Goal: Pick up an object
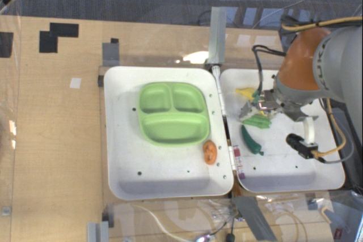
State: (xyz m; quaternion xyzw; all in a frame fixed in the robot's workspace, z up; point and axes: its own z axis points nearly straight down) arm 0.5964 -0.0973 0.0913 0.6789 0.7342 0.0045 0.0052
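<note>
The light green object [256, 121] lies in the right bin [283, 175], toward its upper left quarter, directly beneath the hand [258, 106]. It is small, elongated and pale green, with a leaf-like or pod-like outline; finer detail cannot be made out. The hand sits low over it, touching or very nearly so, and whether it is released or clenched cannot be told from this view. No object is seen gripped.

Judgement: the step in hand is the descent or closing stage of a grasp on this item. The next move calls for a firm closure across the narrow width of the piece, followed by a straight lift clear of the bin floor.

Just beside it, lower down, lies a dark green long object [251, 140], set diagonally. A yellow item [245, 92] lies just above the hand. Both are close enough to be disturbed during the lift.

The left bin [122, 178] holds a green divided plate [173, 112] with three compartments, and a small orange item [210, 152] just beside the plate's lower right corner. Both bins stand on the wooden table [51, 139].
</note>
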